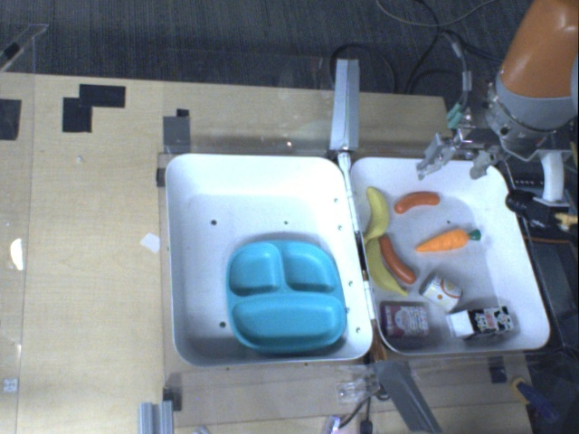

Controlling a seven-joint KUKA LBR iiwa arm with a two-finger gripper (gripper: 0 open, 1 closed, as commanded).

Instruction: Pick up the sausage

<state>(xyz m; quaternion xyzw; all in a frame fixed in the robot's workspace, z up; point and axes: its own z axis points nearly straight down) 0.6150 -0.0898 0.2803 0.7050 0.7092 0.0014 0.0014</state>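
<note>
Gripper (457, 153) hangs over right bin's (534, 319) back edge, fingers spread wide, holding nothing | 2 sausages: 1 (417, 202) near gripper, lying apart, likely easiest target; another (398, 259) pressed against banana (377, 236) | carrot (446, 240) between them.

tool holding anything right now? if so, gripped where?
Nothing is held. The tool hangs over the right bin's back edge, fingers open with nothing between them. Both sausages lie in the bin, apart from it.

Sausage (417, 202) lies in right bin (529, 283), behind carrot (445, 240), right of banana (378, 235).
</note>
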